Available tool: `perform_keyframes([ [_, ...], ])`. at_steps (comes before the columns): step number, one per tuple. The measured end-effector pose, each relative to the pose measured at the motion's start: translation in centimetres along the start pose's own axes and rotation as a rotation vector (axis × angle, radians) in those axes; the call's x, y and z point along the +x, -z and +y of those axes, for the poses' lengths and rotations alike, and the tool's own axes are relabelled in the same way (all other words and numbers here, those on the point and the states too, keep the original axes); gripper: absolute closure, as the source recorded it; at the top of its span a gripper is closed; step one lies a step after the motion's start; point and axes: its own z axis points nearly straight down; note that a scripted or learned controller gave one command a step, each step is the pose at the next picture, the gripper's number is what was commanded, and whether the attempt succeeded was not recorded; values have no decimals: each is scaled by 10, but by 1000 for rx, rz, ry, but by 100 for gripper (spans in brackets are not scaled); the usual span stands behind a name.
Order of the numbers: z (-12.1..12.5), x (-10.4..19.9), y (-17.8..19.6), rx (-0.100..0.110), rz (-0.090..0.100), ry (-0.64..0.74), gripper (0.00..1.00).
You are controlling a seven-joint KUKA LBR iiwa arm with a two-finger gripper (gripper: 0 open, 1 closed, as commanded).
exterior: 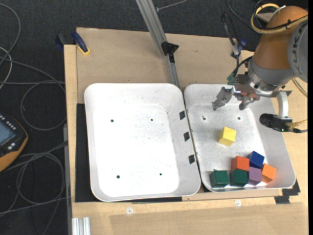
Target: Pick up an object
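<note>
Nearest the camera, a cluster of blocks (242, 171) sat packed in the right bin's (279, 153) front corner, with a lone yellow block (227, 136) clear of them mid-bin. Further back the gripper (234, 100) hovered over the bin's far end, fingers spread, nothing between them. Step looked like pre-grasp approach; next move likely needed centring over the yellow block, then descending.

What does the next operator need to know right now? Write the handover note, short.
Gripper: above the far end of the right bin, fingers spread, nothing between them.
Blocks: yellow block alone mid-bin. The rest are clustered at the near end: two green blocks, red-orange block, blue block, purple block, orange block.
Done: nothing picked up.
Left: lower onto a block, grip and lift; the yellow one looks easiest since it stands apart.
</note>
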Motion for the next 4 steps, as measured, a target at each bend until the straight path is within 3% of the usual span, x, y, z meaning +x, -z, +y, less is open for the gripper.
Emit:
perform_keyframes([
  [1, -4, 2, -43, 1, 0, -1, 0],
  [2, -2, 2, -29, -8, 1, 0, 100],
  [3, 6, -2, 33, -14, -2, 1, 100],
  [4, 7, -1, 43, -9, -1, 1, 100],
])
